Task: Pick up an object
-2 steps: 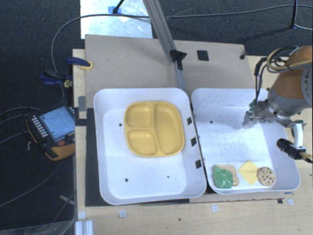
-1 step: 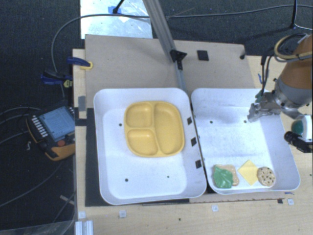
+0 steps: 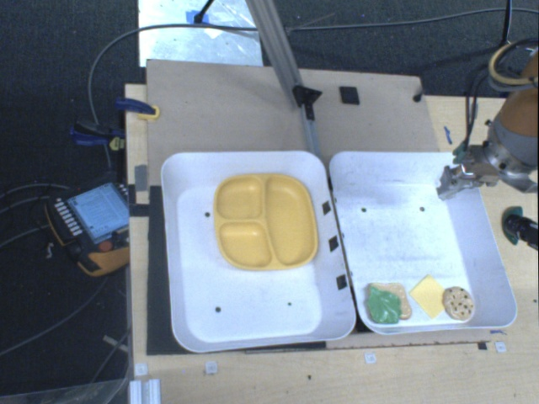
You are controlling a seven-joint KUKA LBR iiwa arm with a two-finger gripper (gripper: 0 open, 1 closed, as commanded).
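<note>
I saw the end effector point(image 3: 452, 181) sitting over the upper right edge of the right bin point(image 3: 396, 225), at the end of the grey arm point(image 3: 515, 133) that came in from the right. It looked small and blurry from my feed, so I could not tell how far open it was, and I saw nothing caught in it.

The things to pick lay in a row along the near wall of the right bin, well apart from the end effector. From left to right: a piece of toast with green spread point(image 3: 387, 302), a yellow cheese slice point(image 3: 428, 296) tilted like a diamond, and a round cookie point(image 3: 458, 303) near the bin's near right corner. Toast and cheese were just beside each other, and cheese and cookie looked to be touching or nearly so; I couldn't say which.

The left bin point(image 3: 194, 310) held a yellow divided plate point(image 3: 266, 221) with three compartments, sitting in the far half of that bin. Both bins rested side by side on the desk point(image 3: 219, 108), which had a brown board under them. Off the desk's left edge I saw a handheld pendant point(image 3: 91, 217) with a screen, plus cables on the dark floor.
</note>
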